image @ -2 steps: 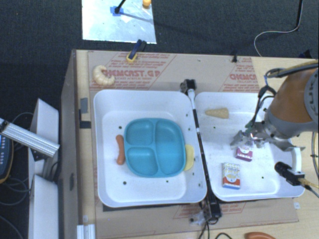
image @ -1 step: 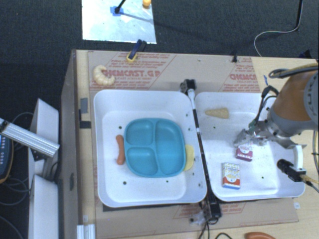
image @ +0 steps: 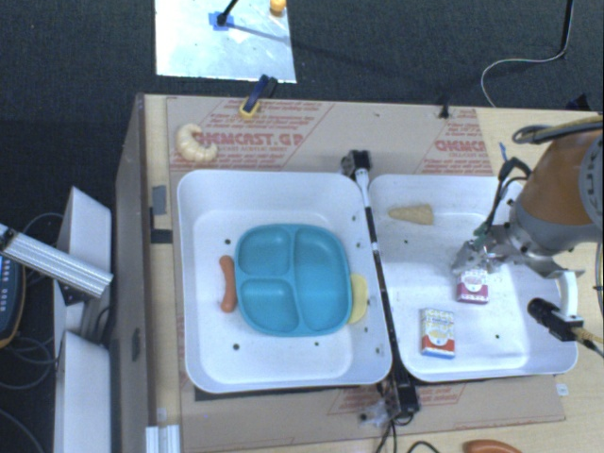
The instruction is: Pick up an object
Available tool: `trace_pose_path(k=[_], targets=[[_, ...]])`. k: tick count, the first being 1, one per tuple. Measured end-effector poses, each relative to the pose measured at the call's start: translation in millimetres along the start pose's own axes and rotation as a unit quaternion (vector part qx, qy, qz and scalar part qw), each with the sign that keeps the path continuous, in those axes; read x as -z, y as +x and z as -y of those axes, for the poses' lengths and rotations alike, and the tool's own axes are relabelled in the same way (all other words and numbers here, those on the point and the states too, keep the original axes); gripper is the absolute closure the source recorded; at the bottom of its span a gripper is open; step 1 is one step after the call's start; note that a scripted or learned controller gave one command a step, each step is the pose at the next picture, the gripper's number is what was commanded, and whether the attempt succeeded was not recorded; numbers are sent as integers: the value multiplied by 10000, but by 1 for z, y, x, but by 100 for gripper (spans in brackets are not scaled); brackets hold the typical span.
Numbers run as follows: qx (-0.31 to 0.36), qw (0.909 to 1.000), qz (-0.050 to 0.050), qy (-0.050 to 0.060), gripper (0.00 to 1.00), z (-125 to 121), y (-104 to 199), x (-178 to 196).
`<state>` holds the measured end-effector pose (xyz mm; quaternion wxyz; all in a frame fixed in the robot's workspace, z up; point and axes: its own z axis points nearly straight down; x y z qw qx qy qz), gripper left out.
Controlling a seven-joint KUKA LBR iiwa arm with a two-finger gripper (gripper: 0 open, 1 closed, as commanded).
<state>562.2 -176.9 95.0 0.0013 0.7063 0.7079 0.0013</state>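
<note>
Currently the arm (image: 566, 192) reaches in from the right, orange band above the wrist, bent down over the right bin (image: 528, 352). End effector (image: 475, 258) sits low, just above a small red-and-white packet (image: 473, 290); how far it is open, cannot tell, and no object is seen between its tips.

Left bin (image: 203, 281): blue divided plate (image: 291, 279) in the middle, a sausage (image: 227, 284) just beside its left edge, a yellow piece (image: 359, 297) tucked at its right edge.

Right bin: a pale wedge (image: 411, 214) near the back, the red-and-white packet mid-bin, a second small carton (image: 437, 333) nearer the front.

Tabletop (image: 311, 130) is cardboard-covered; a pale curled object (image: 194, 142) and a blue-and-yellow tool (image: 255, 97) lie on it behind the left bin. Dark carpet (image: 396, 26) beyond, with a shiny sheet (image: 189, 36).
</note>
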Motion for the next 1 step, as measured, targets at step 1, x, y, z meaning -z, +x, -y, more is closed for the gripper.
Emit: trace_pose_path(k=[1], targets=[[16,10000,-8,-9,100,-57,106,91]])
